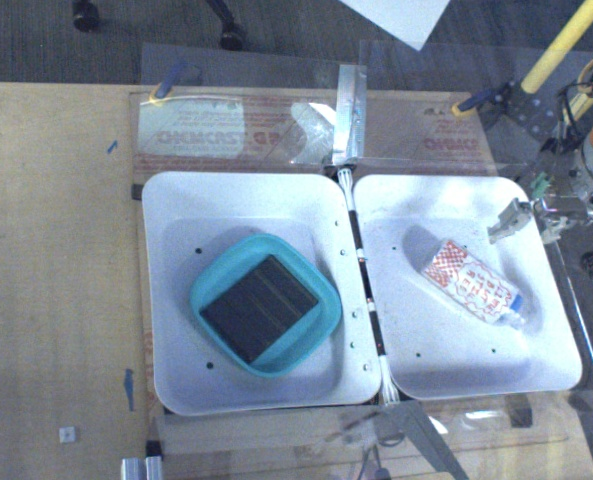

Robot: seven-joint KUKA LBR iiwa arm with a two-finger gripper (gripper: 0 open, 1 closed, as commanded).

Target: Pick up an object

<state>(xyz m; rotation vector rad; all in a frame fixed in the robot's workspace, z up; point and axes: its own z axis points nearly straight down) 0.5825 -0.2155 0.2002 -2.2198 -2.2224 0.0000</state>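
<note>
A red-and-white patterned packet [468, 280] lies at a slant in the middle of the right bin [456, 368]. In the left bin [176, 218] a teal square dish [321, 303] sits tilted, with a dark square block [258, 308] resting in it. My gripper [516, 218] hangs over the right bin's far right corner, above and to the right of the packet and apart from it. Nothing shows in its grasp.
A clear plastic wall with a metal bracket [348, 118] stands behind both bins. Cables and a yellow bar [566, 38] crowd the upper right by the arm. Bare wooden bench [56, 268] stretches to the left of the bins.
</note>
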